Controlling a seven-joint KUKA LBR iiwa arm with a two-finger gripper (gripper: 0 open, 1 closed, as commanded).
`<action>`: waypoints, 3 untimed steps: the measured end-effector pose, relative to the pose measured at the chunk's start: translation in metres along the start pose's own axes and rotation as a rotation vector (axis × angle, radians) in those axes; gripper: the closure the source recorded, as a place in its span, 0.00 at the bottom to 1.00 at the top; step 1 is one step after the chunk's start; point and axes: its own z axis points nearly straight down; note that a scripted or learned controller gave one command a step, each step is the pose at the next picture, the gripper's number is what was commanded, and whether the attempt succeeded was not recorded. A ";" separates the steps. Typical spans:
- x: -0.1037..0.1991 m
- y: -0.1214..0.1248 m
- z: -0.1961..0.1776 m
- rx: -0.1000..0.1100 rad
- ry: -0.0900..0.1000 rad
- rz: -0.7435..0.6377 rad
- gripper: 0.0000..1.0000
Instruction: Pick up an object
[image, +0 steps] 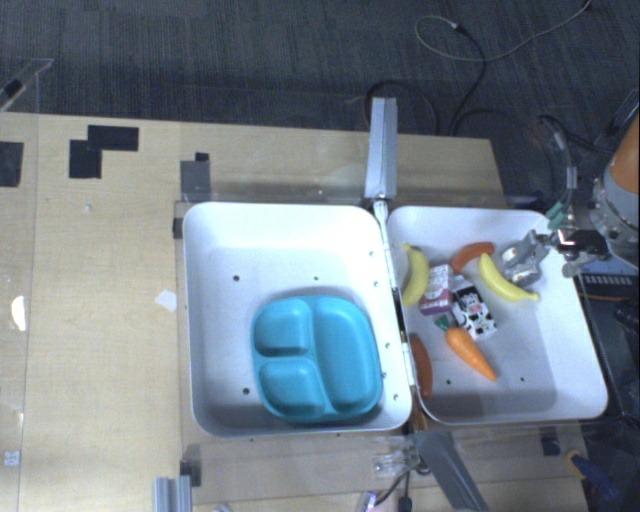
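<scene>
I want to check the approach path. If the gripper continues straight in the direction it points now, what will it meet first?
Probably the right-hand banana: the gripper points down-left at it and seems just above it, though depth is unclear.

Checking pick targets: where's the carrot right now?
The carrot lies in the right bin, near its middle toward the front, tip pointing front-right. The small black-and-white toy sits just behind it, and a red-brown sausage-like piece to its left.

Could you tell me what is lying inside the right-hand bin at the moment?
The right bin holds two bananas, a carrot, a small patterned toy and orange-red pieces. The end effector covers part of the far corner.
</scene>
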 end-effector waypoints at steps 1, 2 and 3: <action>0.037 0.030 -0.009 -0.002 0.000 0.057 0.00; 0.037 0.033 -0.019 -0.005 0.001 0.052 1.00; 0.078 0.050 -0.106 -0.002 0.000 0.424 1.00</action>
